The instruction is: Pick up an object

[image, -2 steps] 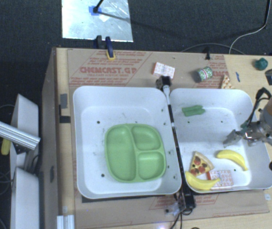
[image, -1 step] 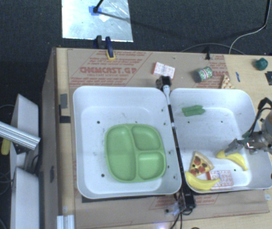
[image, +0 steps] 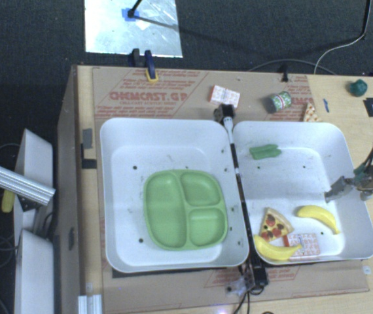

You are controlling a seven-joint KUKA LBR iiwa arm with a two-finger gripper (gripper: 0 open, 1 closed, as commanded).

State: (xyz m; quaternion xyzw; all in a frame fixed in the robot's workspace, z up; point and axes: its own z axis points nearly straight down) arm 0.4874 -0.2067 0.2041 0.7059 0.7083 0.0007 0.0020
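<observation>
Bananas (image: pixel 275 249) and a pizza slice (image: pixel 275 224) lie in the right bin (image: pixel 343 142), near the gripper (image: pixel 338 190) at its right wall; its grip cannot be told. Brown board (image: pixel 167 93) covers the bench over dark carpet (image: pixel 23 44).

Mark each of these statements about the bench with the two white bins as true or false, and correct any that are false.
1. The green divided plate lies in the left bin. True.
2. Two bananas lie in the right bin. True: one banana sits further right, the other banana by the front wall.
3. The pizza slice toy sits on the green plate. False: it lies in the right bin, just above the front banana.
4. The end effector holds a banana. False: it is over the right bin's right side, and nothing shows between its fingers.
5. The small green piece lies in the left bin. False: it lies near the back of the right bin.
</observation>
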